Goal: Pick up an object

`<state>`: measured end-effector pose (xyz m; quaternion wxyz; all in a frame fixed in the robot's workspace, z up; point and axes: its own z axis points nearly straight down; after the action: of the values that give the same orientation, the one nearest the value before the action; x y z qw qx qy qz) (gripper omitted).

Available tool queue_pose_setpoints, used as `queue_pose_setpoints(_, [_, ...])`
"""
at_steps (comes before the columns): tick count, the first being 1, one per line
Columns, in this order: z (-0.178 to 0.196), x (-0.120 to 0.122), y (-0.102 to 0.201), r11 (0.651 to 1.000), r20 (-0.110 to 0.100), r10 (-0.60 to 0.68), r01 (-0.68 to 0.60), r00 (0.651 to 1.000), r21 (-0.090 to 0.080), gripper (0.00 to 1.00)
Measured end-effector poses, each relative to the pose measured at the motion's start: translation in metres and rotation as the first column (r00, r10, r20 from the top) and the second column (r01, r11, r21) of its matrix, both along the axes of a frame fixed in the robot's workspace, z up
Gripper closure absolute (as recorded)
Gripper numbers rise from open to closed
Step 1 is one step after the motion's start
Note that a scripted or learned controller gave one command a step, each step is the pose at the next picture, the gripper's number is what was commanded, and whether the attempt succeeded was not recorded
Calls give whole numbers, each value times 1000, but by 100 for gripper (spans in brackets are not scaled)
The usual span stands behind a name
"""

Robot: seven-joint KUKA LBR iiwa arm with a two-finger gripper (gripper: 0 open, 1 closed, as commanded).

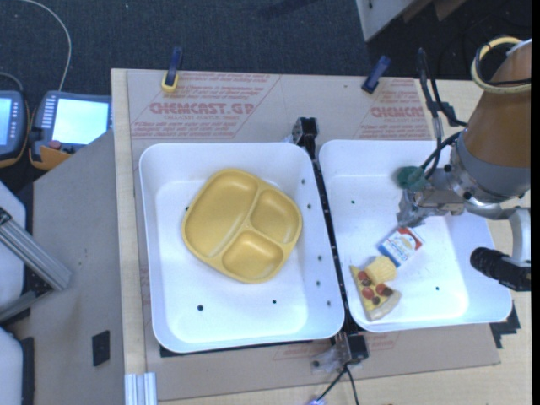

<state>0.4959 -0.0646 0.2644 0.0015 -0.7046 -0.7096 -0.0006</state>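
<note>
A yellow three-part plate (243,224) lies in the left bin (160,251). In the right bin (447,310) lie a small white and blue packet (401,245) and a toy pizza slice (375,289) with a yellow lump at its top. A small green object (410,176) sits near the bin's back. My gripper (413,217) hangs at the end of the arm just above the packet's upper edge, low in the bin. Nothing shows between its fingers.
The grey and orange arm (498,133) covers the right bin's far right side. Black clamps (305,130) hold the seam between the bins. A blue clip (172,67) and another blue clip (376,74) sit on the board's back edge.
</note>
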Motion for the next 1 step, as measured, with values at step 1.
queue_pose_setpoints(1, [-17,-4,57,1000,-2,-1,1,1000,-1,100])
